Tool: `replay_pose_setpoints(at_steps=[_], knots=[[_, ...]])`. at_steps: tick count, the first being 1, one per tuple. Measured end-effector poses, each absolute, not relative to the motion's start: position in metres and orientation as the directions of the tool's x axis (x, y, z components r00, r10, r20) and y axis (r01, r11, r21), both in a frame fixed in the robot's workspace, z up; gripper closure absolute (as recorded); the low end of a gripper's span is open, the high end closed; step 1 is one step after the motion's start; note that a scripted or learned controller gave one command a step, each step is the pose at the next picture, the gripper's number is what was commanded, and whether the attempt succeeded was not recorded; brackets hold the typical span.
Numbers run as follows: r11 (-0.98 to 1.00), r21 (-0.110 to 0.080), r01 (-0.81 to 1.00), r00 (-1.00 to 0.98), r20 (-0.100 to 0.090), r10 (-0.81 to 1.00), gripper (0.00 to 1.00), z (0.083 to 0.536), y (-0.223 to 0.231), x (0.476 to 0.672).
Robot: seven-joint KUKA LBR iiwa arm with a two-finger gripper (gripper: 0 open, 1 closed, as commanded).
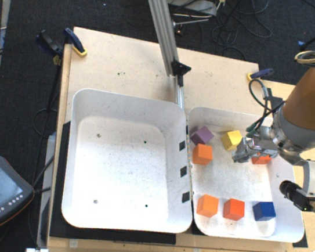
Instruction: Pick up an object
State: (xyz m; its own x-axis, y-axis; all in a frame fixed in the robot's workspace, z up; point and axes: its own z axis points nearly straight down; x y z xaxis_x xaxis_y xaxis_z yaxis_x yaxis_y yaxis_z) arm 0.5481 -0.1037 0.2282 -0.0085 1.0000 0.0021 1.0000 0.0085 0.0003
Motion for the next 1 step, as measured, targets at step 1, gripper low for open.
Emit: replay_pose_setpoints(at_steps=[1], knots=[[0.009, 0.001, 1.000, -0.009, 0.002, 1.000, 1.00, 0.2395, -0.0508, 0.5413]])
